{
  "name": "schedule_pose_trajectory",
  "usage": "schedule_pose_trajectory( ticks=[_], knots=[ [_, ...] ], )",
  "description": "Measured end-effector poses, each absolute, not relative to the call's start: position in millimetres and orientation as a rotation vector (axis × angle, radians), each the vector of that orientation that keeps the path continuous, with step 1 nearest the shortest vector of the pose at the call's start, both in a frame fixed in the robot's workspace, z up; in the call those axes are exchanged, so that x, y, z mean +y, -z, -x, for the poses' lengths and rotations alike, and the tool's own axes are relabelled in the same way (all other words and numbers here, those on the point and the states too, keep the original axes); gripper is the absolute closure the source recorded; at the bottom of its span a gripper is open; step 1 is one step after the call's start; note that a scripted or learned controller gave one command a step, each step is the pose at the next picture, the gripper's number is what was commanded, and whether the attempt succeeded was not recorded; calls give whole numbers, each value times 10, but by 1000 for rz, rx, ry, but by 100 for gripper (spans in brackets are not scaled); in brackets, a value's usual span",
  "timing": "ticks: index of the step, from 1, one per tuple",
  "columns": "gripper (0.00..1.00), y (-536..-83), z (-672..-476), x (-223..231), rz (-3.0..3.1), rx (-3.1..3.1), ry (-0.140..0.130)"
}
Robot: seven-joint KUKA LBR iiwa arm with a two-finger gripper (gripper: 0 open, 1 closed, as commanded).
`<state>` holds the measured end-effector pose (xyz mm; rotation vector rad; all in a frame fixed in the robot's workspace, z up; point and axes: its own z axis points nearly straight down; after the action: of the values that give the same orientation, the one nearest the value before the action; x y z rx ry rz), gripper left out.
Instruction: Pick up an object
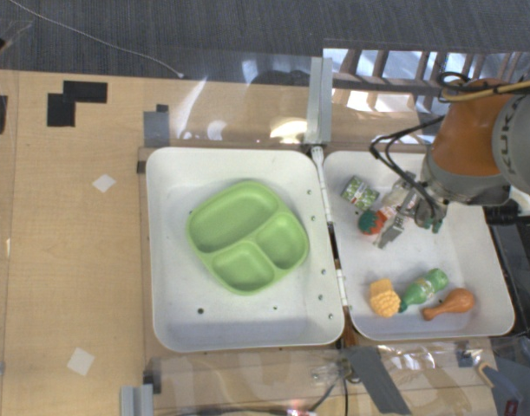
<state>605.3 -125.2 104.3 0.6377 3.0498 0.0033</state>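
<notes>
My gripper (393, 225) hangs low over the upper middle of the right bin (494, 271), reaching in from the right. Just to its left lies a small red and green toy vegetable (369, 222), touching or very close to the gripper tip. A green and white can (358, 193) lies a little further up and left. Along the bin's front there is a yellow corn piece (384, 299), a green bottle (423, 289) and a brown drumstick (450, 303).
The left bin (173, 319) holds a green divided plate (247, 235) in its middle. A metal divider (331, 241) separates the two bins. The grey arm with its orange band (473, 141) covers the right bin's upper right corner.
</notes>
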Motion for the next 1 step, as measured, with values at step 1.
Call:
schedule_pose_trajectory(
  ticks=[1],
  knots=[
    [100,-1207,-6111,-1247,-621,3031,-1]
  ],
)
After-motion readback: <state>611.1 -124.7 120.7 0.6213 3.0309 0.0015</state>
